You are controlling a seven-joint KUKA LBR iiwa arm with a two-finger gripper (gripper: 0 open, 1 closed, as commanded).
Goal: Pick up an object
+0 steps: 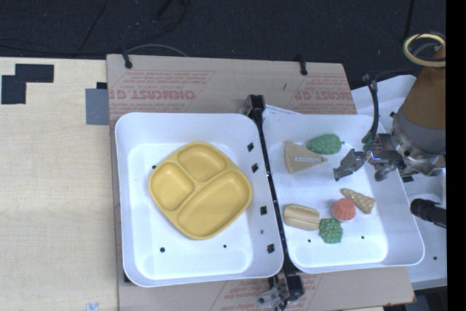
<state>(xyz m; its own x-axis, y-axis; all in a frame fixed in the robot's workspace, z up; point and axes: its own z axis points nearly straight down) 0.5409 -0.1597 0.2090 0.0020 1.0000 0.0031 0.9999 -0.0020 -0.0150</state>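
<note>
— Food pieces, where are they?
— Wedge [301,156] and green lump [324,143] lie in the right bin [408,247].
— And the hand [362,164]?
— Hovering beside them, fingers spread, pinching nothing.

Two shallow white plastic bins [138,156] sit on brown cardboard printed with red lettering [218,87], over a pale wood-grain tabletop [51,178]; a yellow three-compartment plate [200,189], a cream wedge [300,156], a green bumpy oval piece [324,143], a tan roll [301,216], an orange-red round piece [344,210] and a green cluster [330,231]
</note>
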